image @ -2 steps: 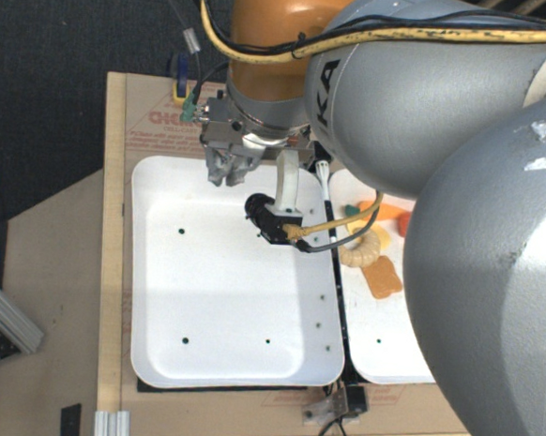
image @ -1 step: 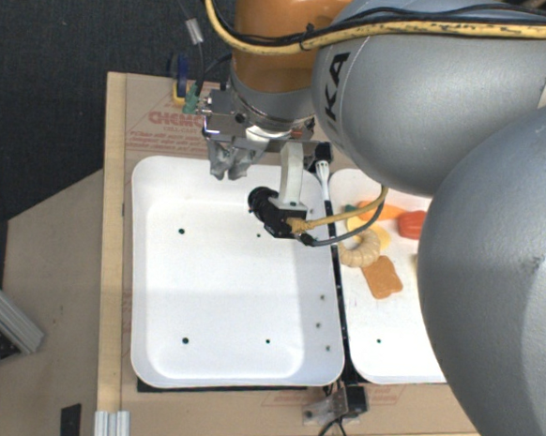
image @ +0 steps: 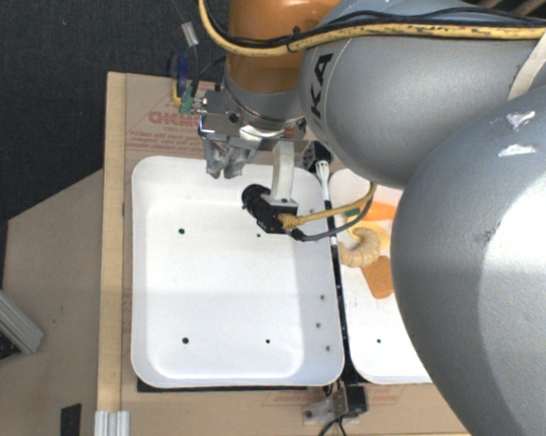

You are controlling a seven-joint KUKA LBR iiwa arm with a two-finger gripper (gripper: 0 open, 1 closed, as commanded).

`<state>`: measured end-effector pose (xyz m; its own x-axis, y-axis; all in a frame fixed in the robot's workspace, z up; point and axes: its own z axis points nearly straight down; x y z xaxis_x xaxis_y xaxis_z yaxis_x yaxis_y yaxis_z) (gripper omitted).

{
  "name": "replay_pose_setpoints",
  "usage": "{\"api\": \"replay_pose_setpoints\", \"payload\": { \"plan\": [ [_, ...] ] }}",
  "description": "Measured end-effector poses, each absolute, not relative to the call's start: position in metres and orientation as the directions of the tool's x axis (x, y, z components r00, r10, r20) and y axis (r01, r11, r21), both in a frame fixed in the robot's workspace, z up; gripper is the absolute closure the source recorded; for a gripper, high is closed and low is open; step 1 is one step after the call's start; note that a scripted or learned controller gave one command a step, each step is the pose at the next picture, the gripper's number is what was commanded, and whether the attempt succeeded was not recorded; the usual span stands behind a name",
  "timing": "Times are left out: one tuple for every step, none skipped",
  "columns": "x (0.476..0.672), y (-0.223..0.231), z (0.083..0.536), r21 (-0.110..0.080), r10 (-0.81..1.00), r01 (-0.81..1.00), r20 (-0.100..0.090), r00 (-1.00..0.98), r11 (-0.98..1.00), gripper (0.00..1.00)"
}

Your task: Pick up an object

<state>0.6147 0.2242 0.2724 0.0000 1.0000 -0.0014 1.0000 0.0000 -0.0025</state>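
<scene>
Looking for something to grab, the only candidates sit in the right bin: a pale curled piece with an orange chunk touching it at about 5 o'clock. The gripper hangs over the far edge of the left bin, around 9 o'clock from them, nothing between its fingers, which look nearly closed. I'd swing it across, open wider, and drop straight down onto one piece.

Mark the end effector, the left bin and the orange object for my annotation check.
end effector [image: 224, 168]: camera view, between fingertips.
left bin [image: 229, 303]: camera view, bare floor.
orange object [image: 380, 281]: camera view, its middle.
</scene>
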Motion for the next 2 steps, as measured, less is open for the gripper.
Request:
{"api": "replay_pose_setpoints", "payload": {
  "plan": [
    [0.615, 0.225, 0.285, 0.001, 1.0, 1.0, 0.0, -0.002, 0.002, 1.0],
    [0.634, 0.224, 0.271, 0.003, 1.0, 1.0, 0.0, 0.0, 0.0, 1.0]
  ]
}}
